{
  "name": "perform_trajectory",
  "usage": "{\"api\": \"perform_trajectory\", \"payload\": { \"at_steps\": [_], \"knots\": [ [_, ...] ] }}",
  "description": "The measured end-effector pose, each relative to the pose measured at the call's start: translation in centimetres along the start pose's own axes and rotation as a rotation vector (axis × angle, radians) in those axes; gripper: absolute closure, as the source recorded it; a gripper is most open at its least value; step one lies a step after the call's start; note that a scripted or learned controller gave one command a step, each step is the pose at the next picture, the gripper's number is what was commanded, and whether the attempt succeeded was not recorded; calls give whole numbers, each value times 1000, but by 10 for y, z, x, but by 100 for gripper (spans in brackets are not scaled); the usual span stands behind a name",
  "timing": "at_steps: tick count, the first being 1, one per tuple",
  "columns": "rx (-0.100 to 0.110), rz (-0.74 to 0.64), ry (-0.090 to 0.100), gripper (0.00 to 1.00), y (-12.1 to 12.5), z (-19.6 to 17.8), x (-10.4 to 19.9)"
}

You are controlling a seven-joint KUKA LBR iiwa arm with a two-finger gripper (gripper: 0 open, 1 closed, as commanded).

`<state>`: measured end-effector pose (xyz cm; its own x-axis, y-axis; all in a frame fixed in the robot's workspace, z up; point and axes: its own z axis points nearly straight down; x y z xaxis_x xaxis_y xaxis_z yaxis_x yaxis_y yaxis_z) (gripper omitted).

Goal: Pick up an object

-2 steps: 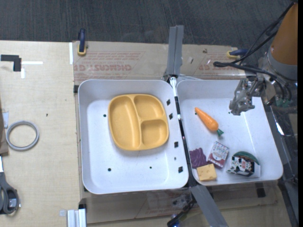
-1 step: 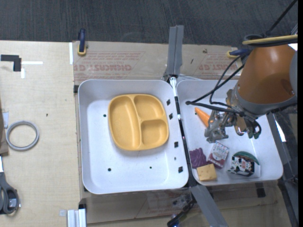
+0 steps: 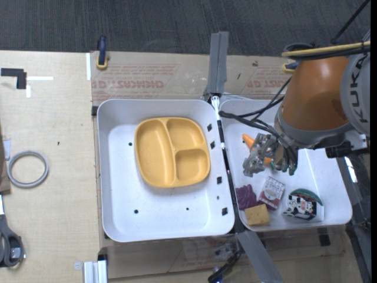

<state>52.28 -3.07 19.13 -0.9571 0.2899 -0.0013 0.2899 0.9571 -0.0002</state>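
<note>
A: Where's the claw (image 3: 259, 161)?

B: Low in the right bin (image 3: 341, 208), a grey metal piece under the orange band of the arm (image 3: 321, 96). I cannot tell whether it is spread or pressed together. An orange carrot-like piece (image 3: 250, 139) lies just beside it.

A: And below it?

B: A small crinkly packet in red and white (image 3: 272, 190), a purple lumpy thing (image 3: 245, 195), a tan sponge-like block (image 3: 257, 215) and a round printed tin with a dark green rim (image 3: 303, 205), all near the bin's front wall. None sits between the fingers.

A: The other bin?

B: The left bin (image 3: 118, 211) is smooth white plastic holding a yellow three-compartment plate (image 3: 172, 152).

A: Around them?

B: A pale wooden table (image 3: 53, 117) with a grey tape ring (image 3: 26, 168), brown cardboard (image 3: 147, 81) behind the bins, dark carpet (image 3: 147, 10) beyond.
</note>
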Motion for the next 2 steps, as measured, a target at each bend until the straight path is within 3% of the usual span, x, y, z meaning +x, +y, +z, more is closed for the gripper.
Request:
{"api": "perform_trajectory", "payload": {
  "at_steps": [1,2],
  "knots": [
    [2,595,0,100,-46,0,-21],
    [5,1144,3,100,-8,1,30]
  ]
}}
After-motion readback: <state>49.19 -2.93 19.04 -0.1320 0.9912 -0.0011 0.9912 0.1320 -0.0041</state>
